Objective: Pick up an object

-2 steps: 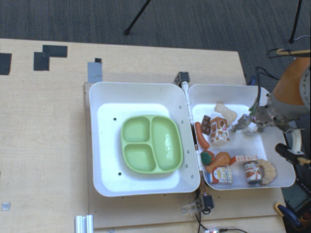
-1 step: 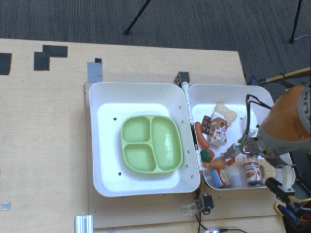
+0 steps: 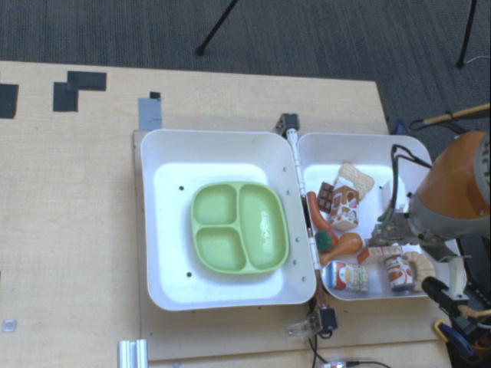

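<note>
Right bin crowded, left roomy.
I see toys (image 3: 343, 228) packed in right bin (image 3: 360, 150), arm (image 3: 460, 190) over its right side; left bin (image 3: 165, 228) open around green tray (image 3: 238, 228).

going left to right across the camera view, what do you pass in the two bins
Left bin → green divided plate → right bin → toy carrot → small printed carton → gripper with the arm's orange band.

Pale wood table (image 3: 69, 205), two white bins (image 3: 222, 148). Left one carries a light green divided plate (image 3: 239, 227). Right one's a jumble: orange carrot (image 3: 317, 213), brown-and-white chocolate bar (image 3: 327, 198), tan bread slice (image 3: 354, 179). Arm (image 3: 460, 190) is orange over grey.
</note>
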Motion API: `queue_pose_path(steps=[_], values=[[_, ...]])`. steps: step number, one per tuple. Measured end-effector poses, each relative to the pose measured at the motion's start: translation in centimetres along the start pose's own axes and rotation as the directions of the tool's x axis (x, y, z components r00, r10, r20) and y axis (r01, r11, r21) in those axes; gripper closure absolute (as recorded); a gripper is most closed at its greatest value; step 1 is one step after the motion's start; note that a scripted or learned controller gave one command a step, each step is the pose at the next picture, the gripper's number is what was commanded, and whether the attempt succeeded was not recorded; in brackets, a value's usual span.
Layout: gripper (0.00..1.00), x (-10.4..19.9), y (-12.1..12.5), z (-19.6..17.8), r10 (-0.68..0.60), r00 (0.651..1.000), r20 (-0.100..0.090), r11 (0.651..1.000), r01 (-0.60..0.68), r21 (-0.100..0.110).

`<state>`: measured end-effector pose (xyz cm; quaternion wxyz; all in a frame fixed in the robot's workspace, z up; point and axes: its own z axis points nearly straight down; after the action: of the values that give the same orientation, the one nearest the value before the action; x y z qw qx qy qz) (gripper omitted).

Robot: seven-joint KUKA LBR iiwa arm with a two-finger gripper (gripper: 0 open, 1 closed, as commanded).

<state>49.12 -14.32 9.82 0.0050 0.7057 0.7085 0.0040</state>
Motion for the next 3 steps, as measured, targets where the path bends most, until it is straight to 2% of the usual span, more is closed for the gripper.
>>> queue_pose_path(steps=[1,2,3], values=[[0.00,0.0,0.0,0.0,0.000,1.000,0.000,1.000,0.000,0.000],[0.00,5.3,8.6,1.3,-0.001,1.000,-0.001,1.000,0.001,0.004],[0.00,4.2,13.7,1.5,-0.003,1.000,-0.001,1.000,0.003,0.009]])
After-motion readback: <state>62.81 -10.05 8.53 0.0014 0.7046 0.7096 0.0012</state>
